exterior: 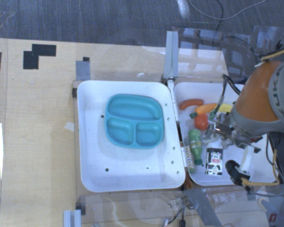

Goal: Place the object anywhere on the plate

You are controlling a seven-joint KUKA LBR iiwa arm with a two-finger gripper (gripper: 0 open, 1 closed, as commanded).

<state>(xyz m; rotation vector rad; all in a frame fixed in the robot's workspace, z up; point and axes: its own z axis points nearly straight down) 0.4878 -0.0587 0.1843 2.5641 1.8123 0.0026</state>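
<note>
A blue divided plate (134, 120) lies in the middle of the left bin (92, 169). My gripper (213, 132) hangs low over the right bin (270, 167), among the toy foods. A red piece (201, 122) sits just to its left and a green bottle (195, 145) lies below and left of it. A black-and-white carton (214, 161) lies just in front of the gripper. The wrist hides what is under the gripper.
At the back of the right bin lie a red-orange sausage (191, 103), an orange carrot (206, 109) and a yellow piece (225, 109). A raised divider (176, 126) separates the two bins. Clear plastic walls (199, 46) stand behind the right bin.
</note>
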